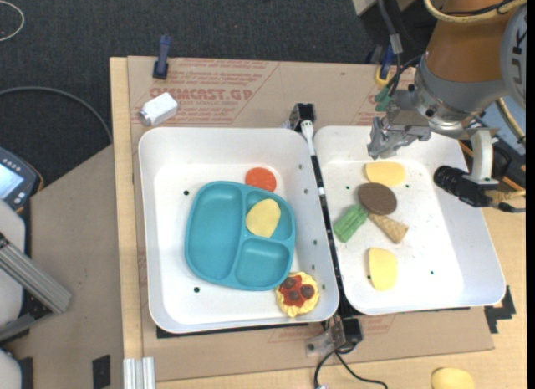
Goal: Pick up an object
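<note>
Hovering over the far edge of the right bin [468, 287], the gripper [386, 141] hangs from the grey wrist with its dark metal fingers pointing down; how far apart they stand cannot be told, and nothing shows between them. Just beneath it lies a pale yellow, flat, rounded piece [384, 172]. Next toward the near edge, touching that piece, sits a brown oval disc [378, 198], with a tan wedge [390, 228] beside it and a green ridged block [350, 223] near the bin's left wall. A second yellow piece [383, 268], smooth and rounded, lies alone toward the near edge. That makes five objects in this bin.

In the left bin [159, 237] one glossy teal plastic plate [226, 237] with three compartments holds a single yellow oval [263, 217] in its far right compartment. One orange disc [261, 179] sits just beyond the plate, and one small toy pizza [297, 293] with dark red toppings rests at the near right corner.
</note>
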